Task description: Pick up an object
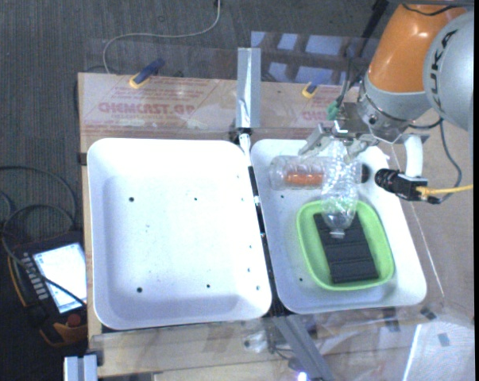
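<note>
My gripper hangs over the far part of the right bin, below the orange wrist band. Directly under it a crumpled clear plastic bottle runs toward the near side, and its dark-capped end lies over the green dish. I cannot tell whether the gripper touches the bottle. To its left lies a second clear container with something orange inside. A green dish near the bin's middle carries a black ribbed block.
The left bin sits beside the right one, parted by a dark seam. A metal post stands behind the bins. A black connector with a yellow cable sticks out at the right bin's far right rim.
</note>
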Controlling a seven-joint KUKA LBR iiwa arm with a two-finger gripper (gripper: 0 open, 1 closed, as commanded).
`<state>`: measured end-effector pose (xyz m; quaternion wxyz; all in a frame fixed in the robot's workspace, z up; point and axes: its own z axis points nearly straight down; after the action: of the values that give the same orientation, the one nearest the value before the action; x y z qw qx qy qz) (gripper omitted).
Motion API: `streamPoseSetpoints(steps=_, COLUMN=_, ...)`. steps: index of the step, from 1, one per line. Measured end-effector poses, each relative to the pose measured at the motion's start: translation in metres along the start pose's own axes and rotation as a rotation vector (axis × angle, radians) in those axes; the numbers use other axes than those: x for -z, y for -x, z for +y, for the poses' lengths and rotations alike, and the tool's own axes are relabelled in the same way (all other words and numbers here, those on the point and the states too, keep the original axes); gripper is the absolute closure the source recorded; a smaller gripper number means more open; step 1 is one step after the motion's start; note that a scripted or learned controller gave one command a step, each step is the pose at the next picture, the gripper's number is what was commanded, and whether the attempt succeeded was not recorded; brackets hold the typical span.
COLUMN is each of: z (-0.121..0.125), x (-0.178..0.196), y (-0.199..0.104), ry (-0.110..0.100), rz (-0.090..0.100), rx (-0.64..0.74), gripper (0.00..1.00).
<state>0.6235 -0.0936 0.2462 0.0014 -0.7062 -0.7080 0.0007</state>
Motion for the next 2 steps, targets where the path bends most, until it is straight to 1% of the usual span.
streamPoseSetpoints(steps=1, z=-0.019, x=-0.151, y=0.011, ry=0.005, rz=0.0, rx=0.139, gripper=0.0)
streamPoseSetpoints(steps=2, z=-0.033, x=-0.145, y=0.036, ry=0.002, rz=0.0, rx=0.258, gripper=0.0)
